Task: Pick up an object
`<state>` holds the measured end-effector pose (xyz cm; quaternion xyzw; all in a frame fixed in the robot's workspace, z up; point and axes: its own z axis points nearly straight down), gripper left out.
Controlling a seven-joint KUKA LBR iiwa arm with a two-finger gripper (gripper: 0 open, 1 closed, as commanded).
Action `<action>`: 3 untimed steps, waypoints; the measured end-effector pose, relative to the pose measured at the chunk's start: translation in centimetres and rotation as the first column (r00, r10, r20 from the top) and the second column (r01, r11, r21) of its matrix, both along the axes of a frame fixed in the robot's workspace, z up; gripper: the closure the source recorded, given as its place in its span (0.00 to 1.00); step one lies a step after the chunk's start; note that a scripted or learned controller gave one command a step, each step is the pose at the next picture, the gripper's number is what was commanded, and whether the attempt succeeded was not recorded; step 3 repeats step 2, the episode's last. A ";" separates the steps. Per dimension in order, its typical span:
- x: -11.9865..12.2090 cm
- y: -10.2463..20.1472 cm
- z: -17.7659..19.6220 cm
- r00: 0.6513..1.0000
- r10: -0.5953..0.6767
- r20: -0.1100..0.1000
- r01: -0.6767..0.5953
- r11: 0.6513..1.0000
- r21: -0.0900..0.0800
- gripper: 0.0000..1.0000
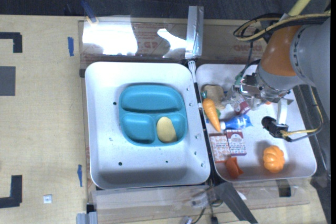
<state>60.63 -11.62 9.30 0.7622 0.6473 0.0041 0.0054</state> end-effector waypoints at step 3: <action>0.4 0.8 8.7 1.000 -0.010 -0.006 0.010 1.000 0.002 1.00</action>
